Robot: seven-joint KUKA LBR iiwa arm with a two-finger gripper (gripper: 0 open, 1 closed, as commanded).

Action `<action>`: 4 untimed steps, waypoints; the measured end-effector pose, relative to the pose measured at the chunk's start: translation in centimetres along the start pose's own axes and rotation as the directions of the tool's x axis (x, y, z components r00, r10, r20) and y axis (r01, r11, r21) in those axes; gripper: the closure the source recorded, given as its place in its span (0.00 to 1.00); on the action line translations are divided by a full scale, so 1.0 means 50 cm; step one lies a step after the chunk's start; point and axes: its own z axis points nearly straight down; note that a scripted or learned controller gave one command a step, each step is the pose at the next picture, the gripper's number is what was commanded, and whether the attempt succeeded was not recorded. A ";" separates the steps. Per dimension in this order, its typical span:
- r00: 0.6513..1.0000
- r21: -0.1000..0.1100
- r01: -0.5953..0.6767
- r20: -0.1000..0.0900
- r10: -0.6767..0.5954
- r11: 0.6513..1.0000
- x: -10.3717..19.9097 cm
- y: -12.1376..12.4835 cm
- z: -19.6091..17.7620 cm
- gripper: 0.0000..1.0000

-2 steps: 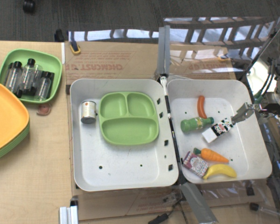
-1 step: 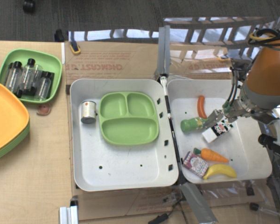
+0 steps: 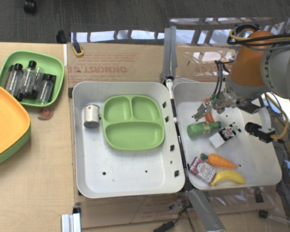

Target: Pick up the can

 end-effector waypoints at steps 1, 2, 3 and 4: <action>1.000 -0.002 -0.005 0.001 0.005 1.000 -0.004 0.000 -0.019 1.00; 0.999 0.001 -0.039 0.000 0.039 0.999 0.136 -0.020 -0.169 1.00; 0.999 0.002 -0.044 0.000 0.044 0.999 0.131 -0.086 -0.169 1.00; 0.999 0.001 -0.038 0.000 0.038 0.999 0.180 -0.055 -0.269 1.00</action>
